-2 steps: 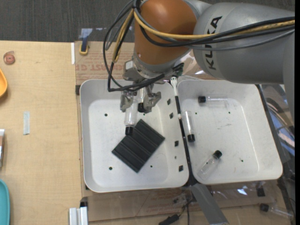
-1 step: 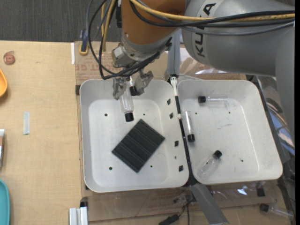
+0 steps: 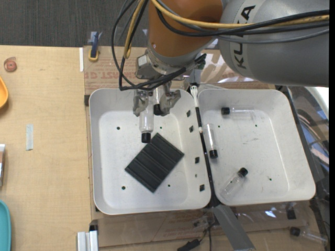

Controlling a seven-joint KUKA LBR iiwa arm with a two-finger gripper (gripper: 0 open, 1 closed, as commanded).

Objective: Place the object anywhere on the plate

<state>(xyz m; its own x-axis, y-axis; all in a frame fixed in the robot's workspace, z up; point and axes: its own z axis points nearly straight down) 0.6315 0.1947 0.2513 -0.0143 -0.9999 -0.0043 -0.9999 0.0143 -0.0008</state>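
Lowest in the frame, a clear vial with a black cap [image 3: 235,180] lay tilted in the lower part of the right bin [image 3: 293,140], well apart from a second capped vial [image 3: 234,110] near that bin's upper left. A third vial [image 3: 210,140] lay lengthwise along the right bin's left wall, just beside the divide between the bins.

In the left bin [image 3: 104,156], a black ribbed plate [image 3: 155,162] sat turned like a diamond, a little below the bin's middle. Above it, toward the upper centre of the frame, the gripper [image 3: 153,107] hung over the bin under the orange band of the arm [image 3: 183,14]. Its fingers were pressed around a clear tube vial [image 3: 145,125] — upright, black cap down — whose lower end hung at the plate's upper corner; whether cap and plate touched could not be told.
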